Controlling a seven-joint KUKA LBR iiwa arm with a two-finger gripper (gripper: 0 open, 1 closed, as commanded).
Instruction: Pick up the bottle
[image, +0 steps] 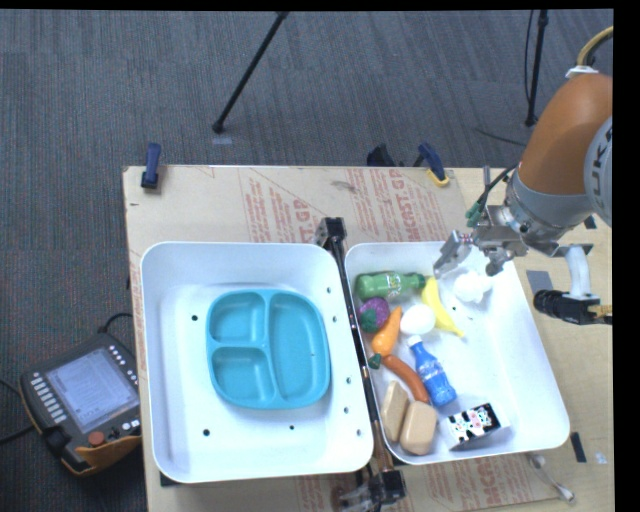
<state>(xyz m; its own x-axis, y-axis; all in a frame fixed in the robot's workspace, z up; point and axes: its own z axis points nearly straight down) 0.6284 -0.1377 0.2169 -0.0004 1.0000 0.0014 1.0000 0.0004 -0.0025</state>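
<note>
Two white bins (160, 300) on a clamped bench (260, 200), grey carpet (100, 90).

Blue bottle (432, 372) lying in rt bin, white cap.

bottle (433, 372): glossy blue plastic | tray (268, 348): smooth matt plastic | bench (260, 205): printed cardboard-like board

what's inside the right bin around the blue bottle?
The right bin holds the blue bottle, lying flat, touching a hot dog on its left. Also a green bottle, banana, egg, carrot and bread. The bin floor beneath them is covered.
</note>
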